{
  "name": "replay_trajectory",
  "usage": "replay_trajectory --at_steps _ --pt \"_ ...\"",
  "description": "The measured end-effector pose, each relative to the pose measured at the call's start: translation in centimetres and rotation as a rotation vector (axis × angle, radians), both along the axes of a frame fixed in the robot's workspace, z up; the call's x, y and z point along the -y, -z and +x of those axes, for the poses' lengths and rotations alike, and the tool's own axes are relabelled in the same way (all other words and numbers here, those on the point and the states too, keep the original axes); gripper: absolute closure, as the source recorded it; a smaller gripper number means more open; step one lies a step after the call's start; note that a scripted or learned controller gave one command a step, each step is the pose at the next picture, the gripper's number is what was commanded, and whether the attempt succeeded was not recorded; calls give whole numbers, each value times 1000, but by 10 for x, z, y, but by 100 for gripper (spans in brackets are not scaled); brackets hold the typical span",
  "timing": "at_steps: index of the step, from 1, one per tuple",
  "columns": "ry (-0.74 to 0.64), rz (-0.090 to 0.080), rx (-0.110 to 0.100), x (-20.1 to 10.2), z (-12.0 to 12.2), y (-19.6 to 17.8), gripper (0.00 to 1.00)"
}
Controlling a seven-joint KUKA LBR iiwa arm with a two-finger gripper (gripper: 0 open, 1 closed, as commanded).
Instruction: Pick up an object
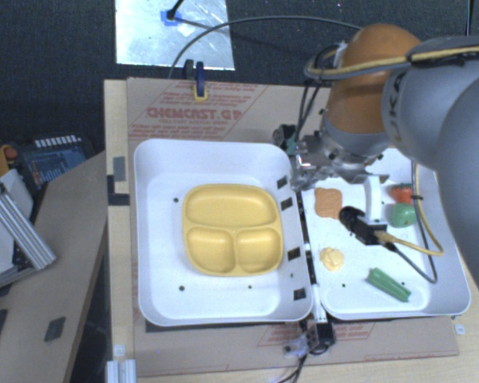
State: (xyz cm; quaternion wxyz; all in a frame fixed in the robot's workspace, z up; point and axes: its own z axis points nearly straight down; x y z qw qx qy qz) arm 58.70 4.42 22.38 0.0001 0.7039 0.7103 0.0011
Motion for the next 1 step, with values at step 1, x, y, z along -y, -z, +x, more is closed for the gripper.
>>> replay_trajectory --at_steps 1 --pt "0 0 0 -52 15 10 100"
